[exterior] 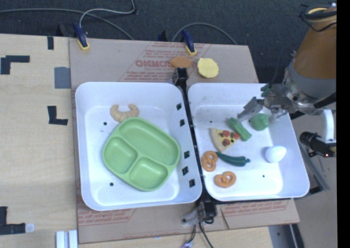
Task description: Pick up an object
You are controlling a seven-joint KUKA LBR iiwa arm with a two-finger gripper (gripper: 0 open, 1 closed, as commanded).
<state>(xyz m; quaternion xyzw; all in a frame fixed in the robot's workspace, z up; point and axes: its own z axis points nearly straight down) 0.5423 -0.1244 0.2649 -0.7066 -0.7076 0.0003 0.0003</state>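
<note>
My gripper (261, 111) hangs over the upper right part of the right bin (284, 187), fingers spread open. A small light green object (260, 122) lies just below it, between the fingers, not gripped. To its left are a green bean-like stick (239, 129) and a pizza slice (222, 139). Further down lie a dark green pepper (234, 159), two pretzels (209, 160) (225, 178) and a white egg (275, 154).
The left bin (87, 132) holds a green divided plate (141, 153) and a tan croissant-like piece (124, 112). Behind the bins, on the cardboard, sit a yellow item (208, 68) and an orange one (182, 62). The bin walls meet along the middle divider (188, 132).
</note>
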